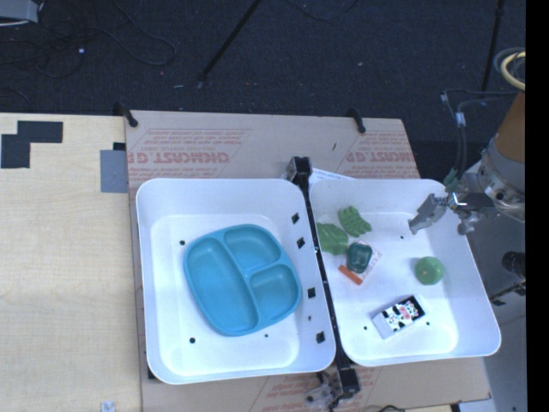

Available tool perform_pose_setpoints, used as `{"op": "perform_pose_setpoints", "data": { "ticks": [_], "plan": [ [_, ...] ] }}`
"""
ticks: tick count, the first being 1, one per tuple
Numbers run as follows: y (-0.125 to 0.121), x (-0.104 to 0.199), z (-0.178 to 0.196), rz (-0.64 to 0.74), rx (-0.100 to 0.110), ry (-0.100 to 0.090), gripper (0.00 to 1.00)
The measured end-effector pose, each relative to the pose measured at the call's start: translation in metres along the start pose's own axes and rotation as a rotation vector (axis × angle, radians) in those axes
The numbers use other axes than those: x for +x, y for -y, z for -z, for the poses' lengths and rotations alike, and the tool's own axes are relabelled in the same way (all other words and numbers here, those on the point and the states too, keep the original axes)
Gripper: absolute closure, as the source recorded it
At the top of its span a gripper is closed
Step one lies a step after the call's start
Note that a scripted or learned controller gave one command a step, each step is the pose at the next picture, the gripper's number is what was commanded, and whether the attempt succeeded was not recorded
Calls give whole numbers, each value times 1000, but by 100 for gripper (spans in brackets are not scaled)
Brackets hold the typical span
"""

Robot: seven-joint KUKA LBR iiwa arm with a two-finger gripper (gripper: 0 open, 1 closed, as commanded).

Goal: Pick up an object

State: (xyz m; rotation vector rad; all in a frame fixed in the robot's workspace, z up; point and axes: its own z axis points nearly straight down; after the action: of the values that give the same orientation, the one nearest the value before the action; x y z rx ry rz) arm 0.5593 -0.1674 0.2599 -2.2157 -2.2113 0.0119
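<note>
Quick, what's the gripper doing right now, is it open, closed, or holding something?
Gripper: over the right bin's far right corner, nothing between its fingers; open or shut cannot be told.

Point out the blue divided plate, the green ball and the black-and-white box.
blue divided plate (242, 278): camera view, central ridge.
green ball (428, 270): camera view, its top.
black-and-white box (399, 316): camera view, printed face.
</note>
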Motion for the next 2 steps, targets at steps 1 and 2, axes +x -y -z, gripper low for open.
{"op": "perform_pose_setpoints", "data": {
  "ticks": [1,2],
  "plan": [
    [-2,0,6,2,-12,3,0],
    [-9,-7,-50,2,-6,1,0]
  ]
}}
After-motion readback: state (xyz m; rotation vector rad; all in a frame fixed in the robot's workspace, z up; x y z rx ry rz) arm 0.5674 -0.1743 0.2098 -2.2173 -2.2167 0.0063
